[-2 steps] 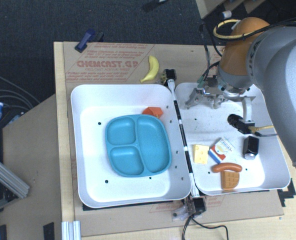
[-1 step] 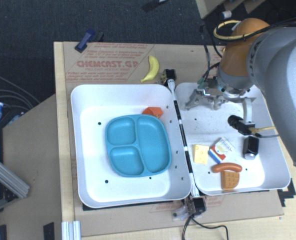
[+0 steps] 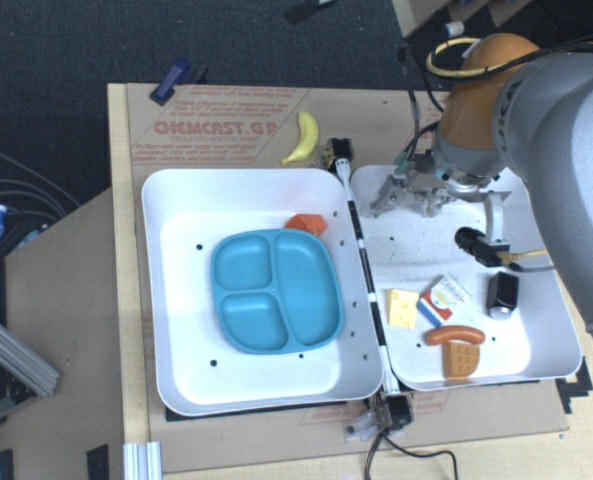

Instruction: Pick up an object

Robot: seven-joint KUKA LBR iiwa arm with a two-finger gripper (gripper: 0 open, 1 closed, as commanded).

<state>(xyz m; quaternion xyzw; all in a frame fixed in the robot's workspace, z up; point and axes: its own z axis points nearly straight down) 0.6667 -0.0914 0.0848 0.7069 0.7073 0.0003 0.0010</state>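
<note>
Tan bench (image 3: 226,108) with red print along the back, dark carpet all around, two white bins side by side on top. Over in the right bin (image 3: 536,343), got a little cluster toward the front: yellow block (image 3: 403,308) lying flat near the divider, red, white and blue packet (image 3: 442,298) just beside it, sausage (image 3: 454,335) right in front of those two and touching a tan waffle-looking piece (image 3: 461,359) at the very front. Also a small black block (image 3: 503,293) off to the right of the packet, a bit apart from the cluster. Then the gripper (image 3: 412,200), parked over the back of that same bin, well clear of the cluster, fingers (image 3: 381,202) splayed wide with nothing between them, so not holding a thing. Grey arm (image 3: 566,168) with its orange band (image 3: 476,108) reaching in from the right. Moving out to the left bin (image 3: 166,268): big blue divided plate (image 3: 276,290) pretty much dead centre, small orange thing (image 3: 308,224) just behind its back edge, can't tell what exactly. Behind the bins, out on the bare bench, a banana (image 3: 301,138) near the left bin's back right corner, and a blue object (image 3: 171,81) perched at the bench's back left corner.
</note>
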